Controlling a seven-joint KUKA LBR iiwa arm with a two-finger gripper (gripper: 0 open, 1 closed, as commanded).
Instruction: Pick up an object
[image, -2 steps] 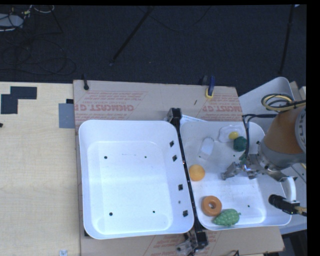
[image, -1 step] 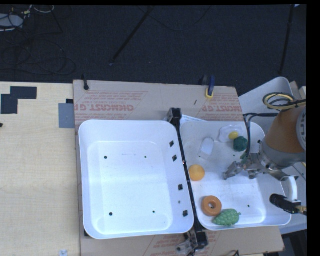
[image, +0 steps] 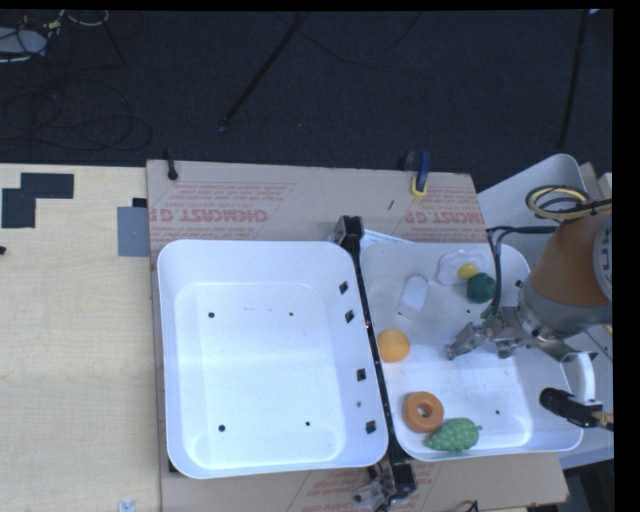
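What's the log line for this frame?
claw over right bin, nothing seen held | orange ball, brown ring, green lumpy toy loose in bin | pick not done

Wooden bench (image: 70, 350) — cardboard sheet (image: 300, 200), two white bins (image: 165, 300)

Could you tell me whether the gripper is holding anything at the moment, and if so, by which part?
Nothing shows between its fingers: the gripper hangs over bare floor of the right bin, apart from the orange ball.

Two bins side by side; left bin (image: 190, 270) beside right bin (image: 510, 425). In right bin: ball (image: 393, 346) at left wall, ring (image: 424, 410) nr front, bumpy lump (image: 453, 435) just right of ring at front rim, small ball (image: 481, 287) at back. Gripper (image: 462, 345) over bin middle, right of ball.
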